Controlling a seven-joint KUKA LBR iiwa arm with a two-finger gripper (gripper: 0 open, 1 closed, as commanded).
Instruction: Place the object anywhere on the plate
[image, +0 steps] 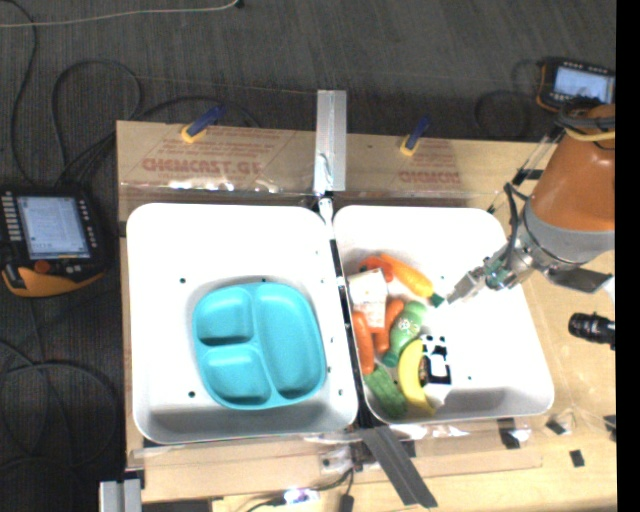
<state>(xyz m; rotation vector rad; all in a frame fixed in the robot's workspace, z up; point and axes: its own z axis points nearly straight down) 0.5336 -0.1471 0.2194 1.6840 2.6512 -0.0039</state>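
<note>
A: Where is the thing to be moved?

B: In the right bin (500, 330), among a heap of smooth plastic toy food against its left wall: an orange carrot (400, 270), a curved yellow banana (413, 378), a green round piece (408, 325), a white box (367, 292) and a black-and-white block (437, 362). Which of them is meant, I cannot tell.

A: And the plate?

B: One turquoise plate (260, 343), glossy, with rounded corners and three compartments, lying in the left bin (160, 300).

A: The claw?

B: The claw (452, 293) hangs just right of the carrot's tip, slim and pointed. Whether it is clenched or released I cannot tell.

A: How many bins?

B: Two, shallow and white, side by side on the table (240, 155), which is cardboard-covered.
</note>
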